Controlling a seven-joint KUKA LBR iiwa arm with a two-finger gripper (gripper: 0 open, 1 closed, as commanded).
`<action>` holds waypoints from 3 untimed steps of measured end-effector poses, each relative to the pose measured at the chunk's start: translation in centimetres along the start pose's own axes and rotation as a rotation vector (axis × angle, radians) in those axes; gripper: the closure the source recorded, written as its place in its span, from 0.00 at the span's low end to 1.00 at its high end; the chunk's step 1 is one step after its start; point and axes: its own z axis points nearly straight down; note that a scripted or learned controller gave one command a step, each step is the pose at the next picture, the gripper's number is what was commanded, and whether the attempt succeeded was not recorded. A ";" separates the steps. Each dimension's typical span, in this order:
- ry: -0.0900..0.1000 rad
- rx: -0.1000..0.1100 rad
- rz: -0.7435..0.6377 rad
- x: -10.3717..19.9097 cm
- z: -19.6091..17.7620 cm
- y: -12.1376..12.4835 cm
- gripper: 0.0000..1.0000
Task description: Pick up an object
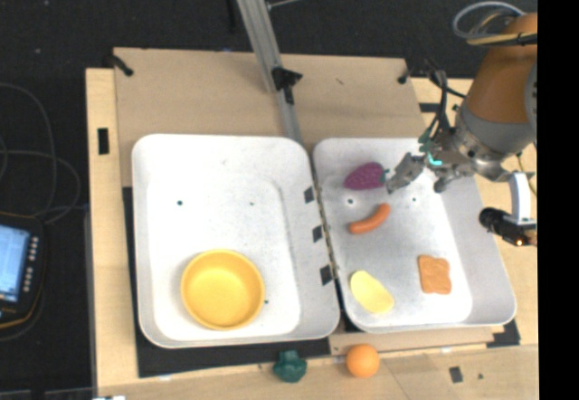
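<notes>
Nearest us: orange ball [362, 360] and a green lump [289, 366] on the worktop [226, 90], outside the bins. Our claw [422, 174] hangs over the right bin [484, 235], open and empty, just beside the purple piece [365, 176] at the bin's far left. We judge that piece light, rounded, maybe slick; pinch across its narrow middle. Same bin: orange sausage shape [369, 220], yellow oval [371, 291], orange textured square [434, 274]. Smooth yellow bowl [222, 289] in the left bin [217, 163].

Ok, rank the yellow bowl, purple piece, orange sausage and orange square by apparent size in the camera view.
1. Yellow bowl, clearly largest.
2. Purple piece and orange square look about alike, so they go unranked.
3. Orange sausage looks slimmest, though about as long as those two.
</notes>
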 end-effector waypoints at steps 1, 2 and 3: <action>-0.002 0.005 0.002 -0.8 4.7 0.5 0.00; -0.001 0.007 0.003 -0.9 11.0 0.1 0.00; -0.002 0.002 0.004 -0.9 11.1 0.1 0.00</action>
